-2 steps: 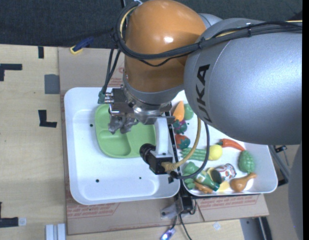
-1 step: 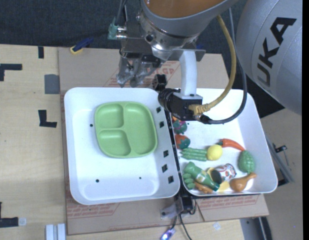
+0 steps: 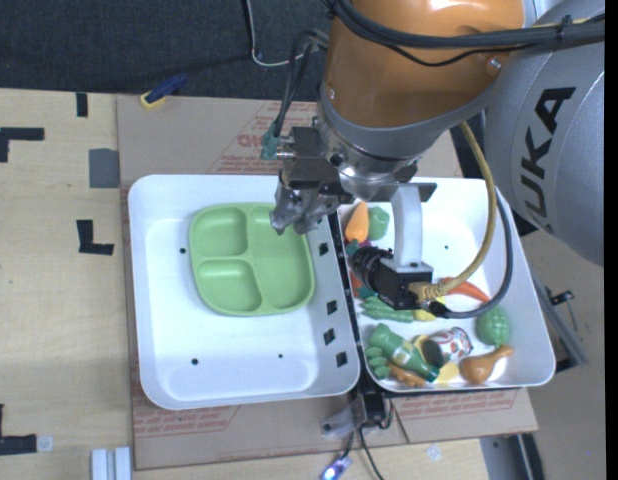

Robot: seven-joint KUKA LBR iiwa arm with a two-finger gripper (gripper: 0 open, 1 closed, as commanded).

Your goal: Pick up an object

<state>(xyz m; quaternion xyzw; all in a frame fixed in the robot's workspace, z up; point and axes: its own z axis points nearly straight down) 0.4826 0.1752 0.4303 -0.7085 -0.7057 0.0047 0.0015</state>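
While the arm [image 3: 429, 38] leans over both bins, its jaws hang at the far right corner of the green plate [image 3: 251, 260], just above that corner's rim. The dark tips run together against the plate, so I cannot tell whether they are wide or narrow, and I cannot make out anything held between them.

The green plate has three compartments. It lies flat in the left bin [image 3: 164, 368], nearer that bin's far wall and right wall than its near edge.

All the things that could be picked up lie to the right of the plate, across the divide, in the right bin [image 3: 529, 308]. An orange carrot piece [image 3: 356, 224] sits closest to the plate's far right corner, with a small green piece [image 3: 378, 220] touching it. Further right of the plate and toward the near edge are a green leafy toy [image 3: 384, 342], a red and white can [image 3: 450, 345], a brown drumstick [image 3: 483, 366] and a green pepper [image 3: 494, 324], packed close together. A red chilli [image 3: 470, 291] lies just beyond the pepper.

Both bins rest on a cardboard sheet [image 3: 189, 138] on the worktop [image 3: 39, 298]. Well beyond the plate's far left corner, a yellow and blue tool [image 3: 164, 90] lies at the worktop's far edge.
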